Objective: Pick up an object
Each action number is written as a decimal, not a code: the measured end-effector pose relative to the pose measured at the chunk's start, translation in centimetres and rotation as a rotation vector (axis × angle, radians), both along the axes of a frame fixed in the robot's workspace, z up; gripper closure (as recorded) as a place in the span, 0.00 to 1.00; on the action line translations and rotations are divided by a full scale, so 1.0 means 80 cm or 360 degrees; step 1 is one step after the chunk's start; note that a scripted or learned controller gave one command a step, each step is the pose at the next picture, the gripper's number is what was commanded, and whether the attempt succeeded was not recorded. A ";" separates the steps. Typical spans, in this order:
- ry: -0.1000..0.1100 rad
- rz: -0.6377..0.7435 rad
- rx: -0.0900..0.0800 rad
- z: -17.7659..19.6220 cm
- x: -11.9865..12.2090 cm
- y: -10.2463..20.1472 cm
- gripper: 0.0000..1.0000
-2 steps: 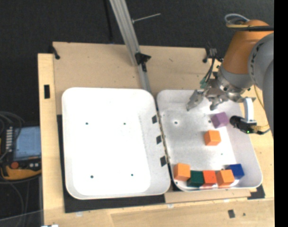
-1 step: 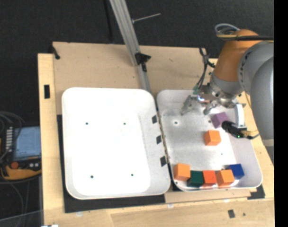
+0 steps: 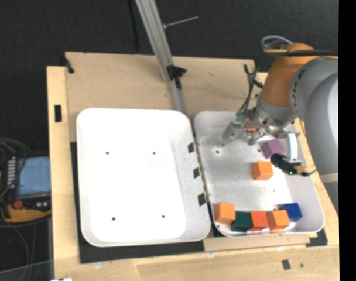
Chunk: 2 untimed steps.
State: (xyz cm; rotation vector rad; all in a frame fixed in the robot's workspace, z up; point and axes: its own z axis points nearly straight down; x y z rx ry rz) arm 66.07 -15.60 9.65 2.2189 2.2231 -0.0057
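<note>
My gripper (image 3: 240, 134) hangs over the back part of the right bin (image 3: 225, 174), fingers spread and open, with only bare bin floor between them. A purple block (image 3: 270, 147) lies just right of it, partly under the wrist. An orange block (image 3: 262, 170) sits further toward the front, apart from the fingers. Along the bin's front wall stand an orange block (image 3: 225, 211), a green block (image 3: 243, 220), two more orange blocks (image 3: 259, 219) (image 3: 277, 219) and a blue block (image 3: 293, 211).
The left bin (image 3: 134, 174) sits beside the right one, black clips joining their shared edge. A slanted metal bar (image 3: 160, 45) rises from behind the bins. The grey arm with its orange band (image 3: 283, 84) covers the right bin's back right corner.
</note>
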 end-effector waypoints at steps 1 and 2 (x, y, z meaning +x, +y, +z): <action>-0.0009 0.0002 -0.0003 0.017 0.002 -0.001 1.00; -0.0016 0.0002 0.0003 0.099 0.003 -0.001 1.00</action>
